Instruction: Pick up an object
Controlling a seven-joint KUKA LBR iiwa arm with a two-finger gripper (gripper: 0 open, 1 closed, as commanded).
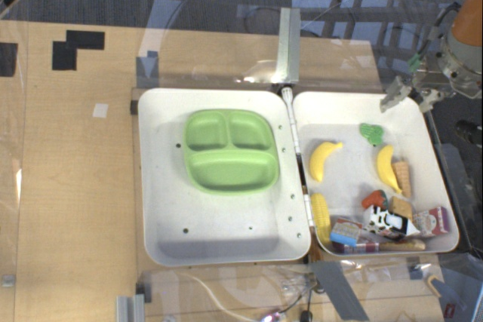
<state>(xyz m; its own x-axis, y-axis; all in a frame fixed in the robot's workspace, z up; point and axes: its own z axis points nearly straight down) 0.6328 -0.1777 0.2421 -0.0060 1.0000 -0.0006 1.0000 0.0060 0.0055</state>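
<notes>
The right bin [347, 117] holds the loose objects. A yellow banana [324, 160] lies near its left wall, and a second banana [386, 166] lies further right. A small green piece [370, 133] sits between them toward the back. Along the front lie a corn cob [321, 213], a red piece [375, 200], a black-and-white cow-patterned item [386, 221] and a blue-topped box [346, 239]. My gripper [397, 93] hangs over the bin's back right corner, above and right of the green piece, with nothing visibly in it.
The left bin [162, 185] carries a green divided plate [226, 151]. A metal divider [290, 49] runs back from between the bins. A tan cone-like item [402, 177] and a red-white packet [432, 221] crowd the right bin's front right corner.
</notes>
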